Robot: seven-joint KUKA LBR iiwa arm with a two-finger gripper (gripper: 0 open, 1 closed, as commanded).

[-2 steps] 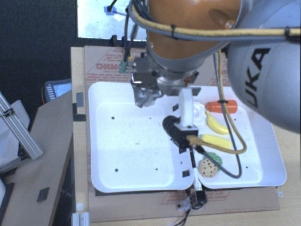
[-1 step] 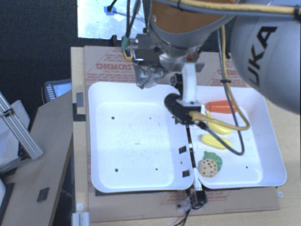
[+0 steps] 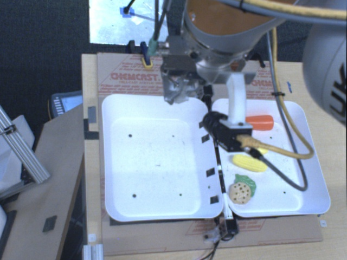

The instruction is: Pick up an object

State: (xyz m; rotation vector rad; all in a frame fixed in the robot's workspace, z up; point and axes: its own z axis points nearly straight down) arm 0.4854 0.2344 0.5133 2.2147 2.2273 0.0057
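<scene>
While the arm hangs over both bins, end effector grip state unclear, orange piece, yellow piece in right bin.

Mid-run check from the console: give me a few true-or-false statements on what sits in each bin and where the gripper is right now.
1. The orange carrot-like piece lies in the right bin. True.
2. The yellow corn-like piece lies in the left bin. False: it lies in the right bin, below the orange piece.
3. A round cookie-like piece with a green part sits near the right bin's front left corner. True.
4. The gripper hangs over the right bin's front edge. False: it is at the back edge of the left bin.
5. The gripper holds the yellow piece. False: that piece lies on the bin floor, apart from the gripper.
</scene>
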